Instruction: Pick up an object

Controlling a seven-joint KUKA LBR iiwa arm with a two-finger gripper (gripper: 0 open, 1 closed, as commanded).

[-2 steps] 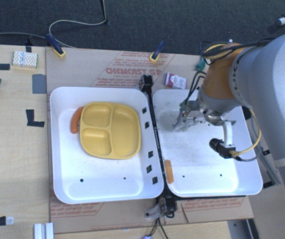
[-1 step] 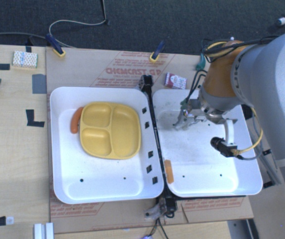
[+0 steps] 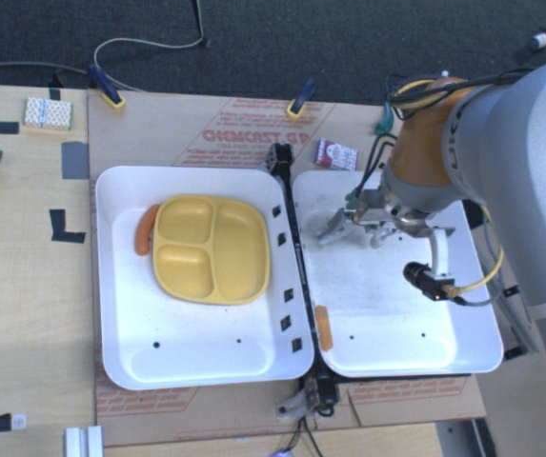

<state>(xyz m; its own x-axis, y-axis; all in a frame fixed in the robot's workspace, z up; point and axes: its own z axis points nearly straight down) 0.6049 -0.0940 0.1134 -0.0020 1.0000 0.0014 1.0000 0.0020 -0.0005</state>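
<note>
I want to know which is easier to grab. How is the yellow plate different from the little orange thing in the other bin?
The yellow plate is wide, with three compartments; the small orange piece is narrow and plain. The plate lies mid-floor in the left bin; the orange piece lies against the right bin's left wall. Both lie flat, untouched by the gripper.

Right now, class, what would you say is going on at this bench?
A grey robot arm with an orange band reaches from the right over the right bin, its gripper low near that bin's upper left. Nothing shows between its fingers. A small orange piece lies at the right bin's left edge. In the left bin a yellow divided plate sits with an orange sausage-like piece beside it.
</note>
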